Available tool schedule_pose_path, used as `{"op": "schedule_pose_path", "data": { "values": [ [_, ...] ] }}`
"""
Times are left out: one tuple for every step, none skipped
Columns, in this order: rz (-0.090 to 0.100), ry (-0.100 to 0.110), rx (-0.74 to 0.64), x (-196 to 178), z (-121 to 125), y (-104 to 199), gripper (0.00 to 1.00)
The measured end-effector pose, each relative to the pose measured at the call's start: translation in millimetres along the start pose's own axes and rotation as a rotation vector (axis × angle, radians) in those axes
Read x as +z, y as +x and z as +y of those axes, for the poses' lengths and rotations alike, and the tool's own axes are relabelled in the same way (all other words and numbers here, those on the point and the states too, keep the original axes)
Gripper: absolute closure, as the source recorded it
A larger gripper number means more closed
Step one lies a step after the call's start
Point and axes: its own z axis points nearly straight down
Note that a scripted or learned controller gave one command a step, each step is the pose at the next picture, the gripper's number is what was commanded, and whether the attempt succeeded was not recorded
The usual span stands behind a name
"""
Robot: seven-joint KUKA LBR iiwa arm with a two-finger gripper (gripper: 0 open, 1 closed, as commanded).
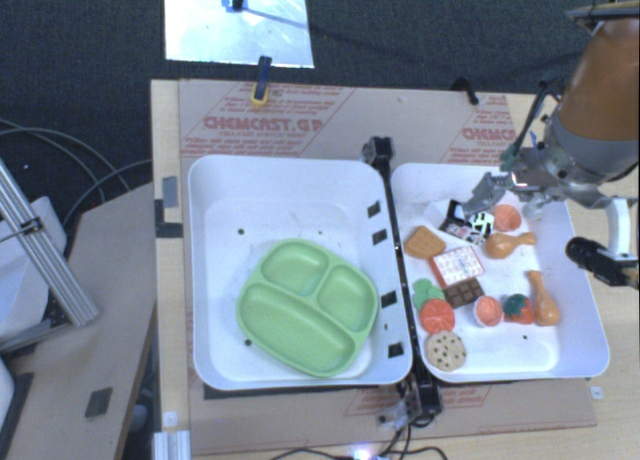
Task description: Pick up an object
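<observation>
We have the grey arm with the orange band (603,68) reaching in from the right, and its two-finger gripper (492,191) sits low over the back-left part of the right white bin (580,348). Can't tell the claw's state from this angle, so no call on that. Nothing is visibly pinched, so we treat the pick as not yet made. The candidates are all in the right bin, clustered toward its left wall: a small black-and-white patterned toy (468,220) right under the gripper, an orange round ball (507,217) just beside it, a tan drumstick-shaped toy (508,243) nearer the middle, and a tan toast-shaped piece (424,242) at the left wall. Further front we see a pink-and-white waffle-like square (459,265), a brown chocolate block (463,293), a green round piece (428,289), a red tomato slice (437,316), a speckled cookie (445,350) at the front-left corner, and another tan drumstick (541,298) toward the right. The left white bin (215,278) carries a pale green divided plastic tray (308,306) at its front centre, likely the drop spot, so it stays out of the pick zone. Our read: the gripper is lined up on the black-and-white toy or the orange ball. Clutter is tight there, so a neighbour could get nudged.
</observation>
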Motion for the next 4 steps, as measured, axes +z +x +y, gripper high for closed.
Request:
{"op": "schedule_pose_path", "data": {
  "values": [
    [0.004,0.012,0.001,83.6,-67.6,28.0,0.00],
    [0.002,0.008,0.004,180.5,-84.7,9.4,0.00],
    [-0.001,-0.001,0.003,179.2,-77.1,-11.3,0.00],
    [0.000,-0.006,0.003,167.1,-75.2,-10.5,1.00]
  ]
}}
